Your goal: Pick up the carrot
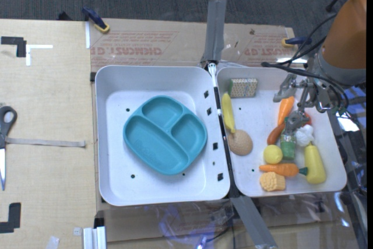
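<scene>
1. The carrot (285,109) lay in the right bin (250,183), in its upper right part, with a second orange carrot-like piece (275,134) just below it and a third one (280,169) lying crosswise near the bin's lower edge.
2. The pincer (299,103) hung over that same corner of the bin, just to the right of the upper carrot and close enough that the two looked near touching.
3. Whether the pincer was open or closed could not be told: cables and metal parts crowded the spot and hid the fingertips.
4. The carrot's long axis ran steeply, from upper right down to lower left, its thick end nearest the pincer and its tip pointing toward the lower orange piece.
5. The move ahead would likely turn on this: the carrot sat a little to the camera's left of the pincer, so the arm probably needed a short shift leftward, and a closing line set across the slanted axis.
6. Crowding looked like the main risk. A green bottle (288,146), a white lump (304,135) and a lemon (273,154) sat just below the pincer.
7. The left bin (111,183) held a blue divided plate (166,134), well apart from the work.
</scene>
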Robot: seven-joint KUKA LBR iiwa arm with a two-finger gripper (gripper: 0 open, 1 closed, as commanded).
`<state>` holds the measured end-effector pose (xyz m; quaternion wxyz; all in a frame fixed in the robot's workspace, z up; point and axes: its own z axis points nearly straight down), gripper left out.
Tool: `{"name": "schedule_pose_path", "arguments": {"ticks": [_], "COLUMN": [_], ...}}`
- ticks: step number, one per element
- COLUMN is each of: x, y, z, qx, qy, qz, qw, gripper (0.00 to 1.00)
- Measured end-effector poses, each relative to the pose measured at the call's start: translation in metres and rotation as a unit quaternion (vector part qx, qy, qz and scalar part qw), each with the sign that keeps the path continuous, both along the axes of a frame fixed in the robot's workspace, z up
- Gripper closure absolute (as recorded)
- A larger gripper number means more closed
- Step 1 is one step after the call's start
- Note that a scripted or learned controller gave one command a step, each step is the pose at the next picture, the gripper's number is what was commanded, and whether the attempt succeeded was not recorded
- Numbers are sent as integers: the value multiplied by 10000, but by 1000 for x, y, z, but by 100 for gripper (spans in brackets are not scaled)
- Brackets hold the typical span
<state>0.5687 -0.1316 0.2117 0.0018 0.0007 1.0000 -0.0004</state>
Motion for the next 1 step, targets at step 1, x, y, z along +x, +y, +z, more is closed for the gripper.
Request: {"name": "schedule_pose_path", "arguments": {"ticks": [1], "x": [61], "y": [-51], "z": [-118], "qx": [-8], "qy": [-11], "qz": [1581], "qw": [9874], "gripper": [0]}}
